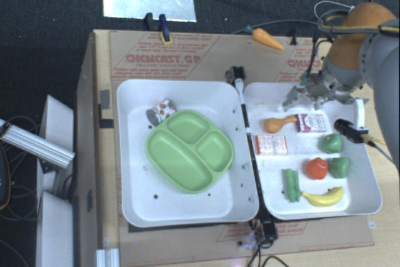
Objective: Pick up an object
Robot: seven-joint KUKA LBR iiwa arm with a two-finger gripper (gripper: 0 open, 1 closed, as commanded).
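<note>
We see a bench topped with brown printed cardboard (187, 54). Two shallow white bins rest side by side on it, the left bin (134, 134) at nine o'clock, the right bin (369, 187) at three. A carrot (269, 39) lies at one o'clock.

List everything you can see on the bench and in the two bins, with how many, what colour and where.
bins: 2, white, side by side on the bench, left and right
divided plate: 1, green, left bin middle
small can: 1, red and white, left bin, by the plate's far left edge
drumstick: 1, orange, right bin
small cartons: 2, red and white, right bin
peppers: 2 green, 1 red, right bin
green beans: 1 bunch, right bin front
banana: 1, yellow, right bin front
carrot: 1, orange, on the bench behind the bins
arm: 1, grey and orange, over the right bin's far side
</note>
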